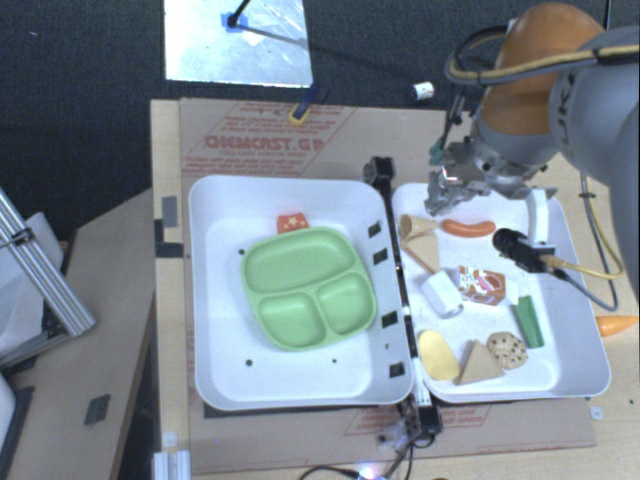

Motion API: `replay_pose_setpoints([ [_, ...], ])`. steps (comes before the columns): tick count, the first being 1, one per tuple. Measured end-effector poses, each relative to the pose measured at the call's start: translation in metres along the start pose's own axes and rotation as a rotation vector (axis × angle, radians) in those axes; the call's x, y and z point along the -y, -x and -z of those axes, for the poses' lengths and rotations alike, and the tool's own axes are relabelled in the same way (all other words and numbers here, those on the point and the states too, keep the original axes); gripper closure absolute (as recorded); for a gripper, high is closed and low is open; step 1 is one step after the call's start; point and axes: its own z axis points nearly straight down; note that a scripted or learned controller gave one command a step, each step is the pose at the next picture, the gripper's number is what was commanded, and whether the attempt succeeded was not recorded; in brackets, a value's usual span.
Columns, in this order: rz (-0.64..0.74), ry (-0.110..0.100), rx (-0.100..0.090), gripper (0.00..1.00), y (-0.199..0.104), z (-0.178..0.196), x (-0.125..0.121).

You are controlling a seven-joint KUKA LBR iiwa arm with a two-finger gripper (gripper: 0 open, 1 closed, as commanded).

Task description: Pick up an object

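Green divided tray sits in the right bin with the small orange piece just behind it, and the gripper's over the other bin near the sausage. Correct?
Not quite. The camera view shows the green divided tray in the left bin, not the right. The rest holds: the small orange piece lies just behind it, and the gripper is over the right bin near the sausage.

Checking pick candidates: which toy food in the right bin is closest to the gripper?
The orange hot dog, lying just beside the gripper at the bin's far end; the cookie and green stick lie nearer the camera.

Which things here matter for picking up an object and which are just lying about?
For the job: claw; right bin with hot dog, cone, cookie, green block, yellow piece.

Lying about: left bin, green tray, red piece, foil sheet.
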Motion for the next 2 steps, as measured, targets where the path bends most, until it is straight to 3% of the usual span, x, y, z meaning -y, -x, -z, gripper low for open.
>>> replay_pose_setpoints([
  [1,-0.005,0.000,0.001,1.00,0.012,-0.011,-0.008],
  [2,-0.001,0.000,0.000,1.00,0.006,0.005,-0.003],
])
